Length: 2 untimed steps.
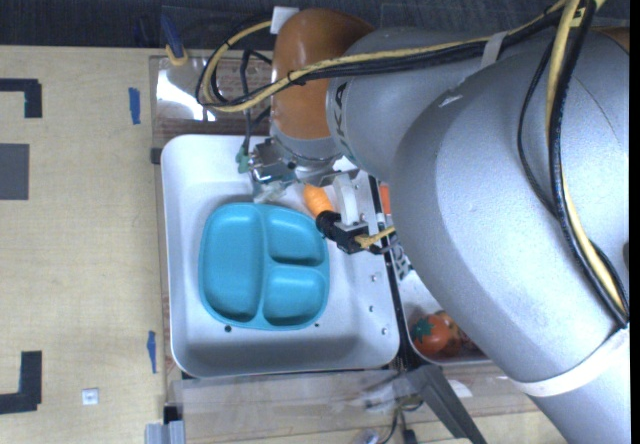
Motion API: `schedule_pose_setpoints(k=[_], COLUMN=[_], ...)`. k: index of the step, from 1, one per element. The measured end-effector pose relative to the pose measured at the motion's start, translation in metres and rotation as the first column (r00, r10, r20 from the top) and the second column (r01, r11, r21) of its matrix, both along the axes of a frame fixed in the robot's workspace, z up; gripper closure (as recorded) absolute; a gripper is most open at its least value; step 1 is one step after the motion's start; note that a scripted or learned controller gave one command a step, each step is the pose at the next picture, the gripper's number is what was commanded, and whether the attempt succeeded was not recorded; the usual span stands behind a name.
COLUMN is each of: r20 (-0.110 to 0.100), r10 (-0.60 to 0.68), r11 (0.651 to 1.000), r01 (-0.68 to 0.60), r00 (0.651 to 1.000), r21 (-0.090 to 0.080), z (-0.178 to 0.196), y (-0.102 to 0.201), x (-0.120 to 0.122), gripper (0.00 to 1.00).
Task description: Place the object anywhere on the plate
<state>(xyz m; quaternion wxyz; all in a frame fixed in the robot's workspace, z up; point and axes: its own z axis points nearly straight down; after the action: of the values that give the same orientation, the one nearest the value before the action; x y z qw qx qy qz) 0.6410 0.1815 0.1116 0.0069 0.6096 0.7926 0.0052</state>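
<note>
From my seat the arm hides most of the right side, so I would run this step slowly and trust only what I can see past it. It reaches across the table into the left bin, with the pincer low over that bin's far end, just off the plate's far rim. I cannot tell whether the pincer is clenched or released; the wrist covers it. I take the object to be the small orange piece just beside the plate's rim, on the arm's side, close under the wrist. Whether it is gripped or lying on the bin floor I cannot make out. So my first care would be to confirm a hold before moving it. Then I would carry it the short way over the rim and let go well inside a compartment, not on a ridge where it might roll back out. As for containers, the left bin holds the blue plate, whose one long compartment and two smaller ones have nothing in them. The right bin is mostly under the arm, and a round red-orange thing with a bit of green shows in it.
</note>
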Motion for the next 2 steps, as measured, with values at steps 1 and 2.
schedule_pose_setpoints(k=[1, 2], r20=[-0.015, -0.021], r10=[-0.071, -0.074], r11=[0.997, 0.997], r01=[0.071, 0.074], r00=[0.997, 0.997], r21=[0.004, 0.0], z=[0.0647, 0.0609], y=[0.0143, 0.0118], x=[-0.1083, -0.1093], gripper=[1.0, 0.0])
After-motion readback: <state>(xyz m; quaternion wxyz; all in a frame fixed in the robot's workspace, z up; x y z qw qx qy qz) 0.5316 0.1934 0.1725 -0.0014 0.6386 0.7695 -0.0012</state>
